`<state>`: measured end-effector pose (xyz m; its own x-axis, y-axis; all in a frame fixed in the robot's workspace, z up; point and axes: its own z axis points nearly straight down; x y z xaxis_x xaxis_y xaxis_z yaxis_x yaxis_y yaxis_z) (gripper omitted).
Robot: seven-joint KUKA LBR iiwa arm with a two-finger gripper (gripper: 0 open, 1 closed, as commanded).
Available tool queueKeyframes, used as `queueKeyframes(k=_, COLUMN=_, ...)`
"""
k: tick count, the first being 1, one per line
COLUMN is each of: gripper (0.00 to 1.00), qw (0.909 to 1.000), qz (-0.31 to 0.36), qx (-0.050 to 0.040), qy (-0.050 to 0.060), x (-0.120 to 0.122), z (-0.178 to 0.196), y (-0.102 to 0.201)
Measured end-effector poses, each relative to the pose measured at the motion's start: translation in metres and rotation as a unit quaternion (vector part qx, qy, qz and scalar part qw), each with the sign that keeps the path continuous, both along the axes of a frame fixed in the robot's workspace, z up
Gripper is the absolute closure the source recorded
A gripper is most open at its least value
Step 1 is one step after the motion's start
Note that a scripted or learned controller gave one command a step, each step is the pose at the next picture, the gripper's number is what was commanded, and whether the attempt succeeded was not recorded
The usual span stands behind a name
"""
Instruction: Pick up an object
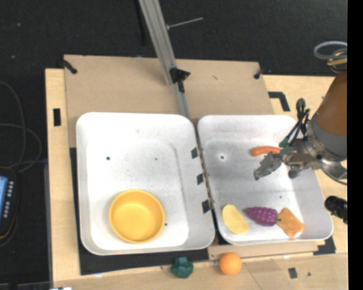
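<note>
The carrot (265, 151), just behind the gripper (265, 168) in the right bin (242, 132), looks like a light, stiff, smooth plastic toy, best pinched across its narrow middle; whether the jaws are apart I cannot tell.

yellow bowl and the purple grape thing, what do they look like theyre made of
Yellow bowl: likely plastic, judging by its even colour, smooth walls and soft sheen. Purple grapes: probably a moulded plastic or rubber toy, with a bumpy clustered surface and a uniform matte purple; the picture is too coarse to tell which.
</note>
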<state>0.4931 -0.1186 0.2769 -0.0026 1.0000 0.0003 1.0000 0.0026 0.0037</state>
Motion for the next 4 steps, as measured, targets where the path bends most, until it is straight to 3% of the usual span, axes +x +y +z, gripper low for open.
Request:
queueKeyframes(k=1, gripper=0.00, qw=1.0000, qz=-0.001, qx=-0.0001, qy=0.000, x=0.000, z=0.000, y=0.000)
queueKeyframes(k=4, gripper=0.00, qw=1.0000, qz=-0.002, qx=-0.0006, qy=0.004, x=0.013, z=-0.137, y=-0.001)
